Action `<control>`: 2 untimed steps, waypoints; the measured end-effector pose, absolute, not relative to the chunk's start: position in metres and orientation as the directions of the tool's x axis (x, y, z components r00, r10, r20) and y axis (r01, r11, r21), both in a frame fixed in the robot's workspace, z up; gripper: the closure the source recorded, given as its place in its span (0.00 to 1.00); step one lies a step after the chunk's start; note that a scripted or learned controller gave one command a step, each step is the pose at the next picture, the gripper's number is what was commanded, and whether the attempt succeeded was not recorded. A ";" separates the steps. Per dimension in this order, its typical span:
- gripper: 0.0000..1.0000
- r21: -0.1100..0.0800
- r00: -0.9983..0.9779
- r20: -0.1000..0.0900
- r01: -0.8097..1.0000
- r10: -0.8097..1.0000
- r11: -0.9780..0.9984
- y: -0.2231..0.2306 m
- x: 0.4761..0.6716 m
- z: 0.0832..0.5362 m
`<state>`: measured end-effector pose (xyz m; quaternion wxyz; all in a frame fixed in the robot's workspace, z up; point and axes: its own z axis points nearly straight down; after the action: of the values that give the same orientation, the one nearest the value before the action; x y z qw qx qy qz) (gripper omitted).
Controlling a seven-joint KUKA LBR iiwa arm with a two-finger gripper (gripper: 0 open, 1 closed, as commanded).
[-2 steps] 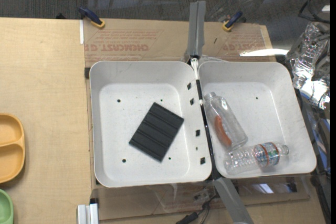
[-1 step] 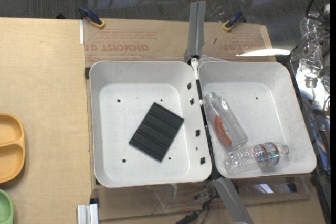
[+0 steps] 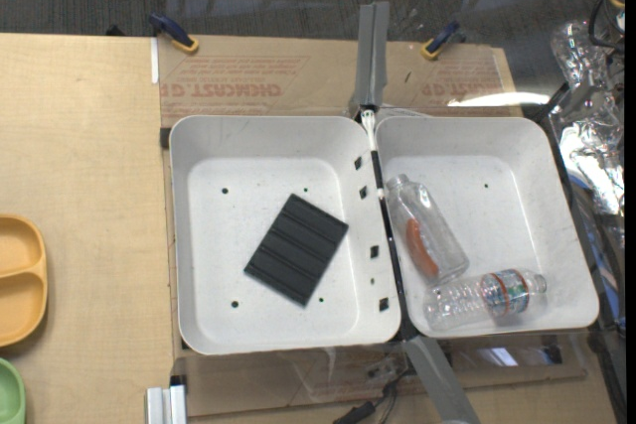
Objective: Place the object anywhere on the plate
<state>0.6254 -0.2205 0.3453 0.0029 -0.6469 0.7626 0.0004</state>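
A flat black ribbed plate (image 3: 297, 248) lies tilted on the floor of the left white bin (image 3: 199, 154). In the right white bin (image 3: 537, 154) a clear plastic bottle with an orange item inside (image 3: 425, 228) lies along the left wall. A second clear water bottle with a coloured label (image 3: 487, 297) lies on its side near that bin's front edge.
A yellow divided tray (image 3: 18, 278) and a green dish (image 3: 8, 392) sit on the bench at the far left. Crumpled foil (image 3: 591, 104) stands at the right. Two clamps (image 3: 175, 33) hold cardboard behind the bins.
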 end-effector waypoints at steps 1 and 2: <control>1.00 -0.004 0.127 -0.005 -0.992 -0.992 -0.127 -0.221 0.660 0.345; 1.00 -0.004 0.419 -0.005 -0.908 -0.908 -0.419 -0.210 0.660 0.348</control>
<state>0.6601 -0.2103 0.3481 0.0031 -0.8423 0.5389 0.0008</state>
